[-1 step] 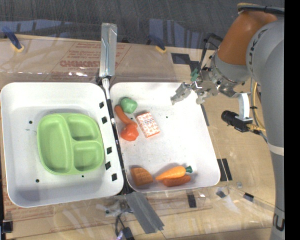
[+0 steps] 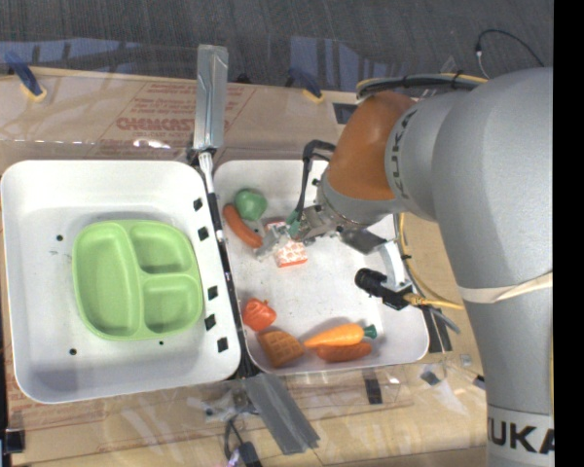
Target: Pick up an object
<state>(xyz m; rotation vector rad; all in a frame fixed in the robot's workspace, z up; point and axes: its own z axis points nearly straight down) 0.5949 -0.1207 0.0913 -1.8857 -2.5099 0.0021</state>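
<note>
The worktop (image 2: 97, 115) carries two shallow white bins side by side. The left bin (image 2: 29, 261) contains a green divided plate (image 2: 136, 278) with three compartments, lying flat near the bin's middle.

The right bin (image 2: 316, 290) contains the loose objects. At its far left lies a green round item (image 2: 250, 203), with a long orange-red item (image 2: 239, 226) touching it on the near side. A small red and white box (image 2: 291, 254) lies just right of these, towards the bin's middle. Along the near edge, from left to right: a red pepper-like item (image 2: 258, 312), a brown bread-like item (image 2: 280, 346), and an orange carrot (image 2: 339, 337) with a green tip, resting on a reddish item beneath it.

The grey arm (image 2: 477, 193) reaches in from the right, with its orange band (image 2: 365, 154) above the wrist. The pincer (image 2: 297, 226) sits low over the far half of the right bin, directly beside the red and white box. Whether the pincer is released or clenched cannot be told, and no object is visibly between its tips.
</note>
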